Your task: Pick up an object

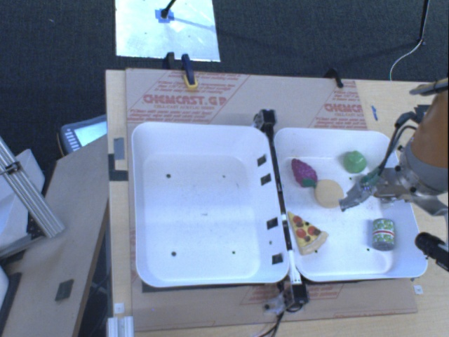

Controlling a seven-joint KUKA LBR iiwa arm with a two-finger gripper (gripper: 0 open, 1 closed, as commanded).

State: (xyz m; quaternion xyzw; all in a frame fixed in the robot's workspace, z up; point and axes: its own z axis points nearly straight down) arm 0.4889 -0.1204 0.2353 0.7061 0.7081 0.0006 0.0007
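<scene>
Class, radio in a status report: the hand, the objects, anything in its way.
Hand over right bin, beside tan round piece, holding nothing. Purple piece, green ball, pizza slice, can loose. Path clear.

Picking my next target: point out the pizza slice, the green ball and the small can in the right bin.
pizza slice (308,233), camera view, middle of its topping side
green ball (355,161), camera view, centre of its top
small can (383,234), camera view, middle of its label

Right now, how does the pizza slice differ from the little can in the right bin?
The pizza slice lies flat, a yellow and red wedge, against the divider. The can stands upright, a grey cylinder with a green label, toward the bin's far right. Both sit in the right bin, apart from the gripper.
</scene>
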